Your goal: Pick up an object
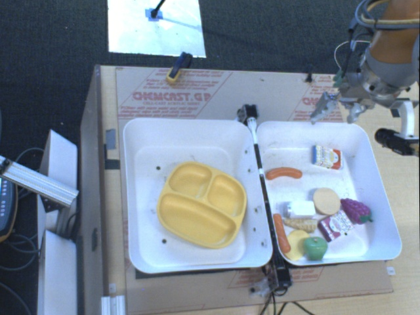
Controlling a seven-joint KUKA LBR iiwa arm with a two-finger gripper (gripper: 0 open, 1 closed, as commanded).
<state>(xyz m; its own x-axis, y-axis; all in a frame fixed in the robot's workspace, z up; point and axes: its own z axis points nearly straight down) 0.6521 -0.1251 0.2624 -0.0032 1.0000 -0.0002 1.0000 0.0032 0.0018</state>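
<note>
The gripper [336, 107] hangs above the back rim of the right bin [377, 176], fingers [319, 107] spread apart with nothing between them, so no pick is underway yet. Everything worth grabbing sits in that bin: a carton [326, 156] near the back, a sausage [283, 173] mid-left, and then a crowded bunch at the front, with a cookie [326, 201], grapes [355, 209], a white block [301, 209], a packet [336, 226], a carrot [281, 233] and a green apple [315, 248] all touching or just beside each other. The left bin [144, 176] holds a yellow tray [201, 204] and that's it. Biggest risk looks like going for the front cluster: the fingers could land on two things at once, or shove a neighbour and end up closing on air. The carrot lies right along the divider wall, so a finger could easily jam on the wall there. Round stuff like the apple or grapes would probably squirt out under a pinch. The carton and sausage stand apart from the rest and are closest, so they seem the safer bets, though the sausage is low and might roll. Hard to say from this angle how high the gripper really is, so a descent could also clip the back rim.
</note>
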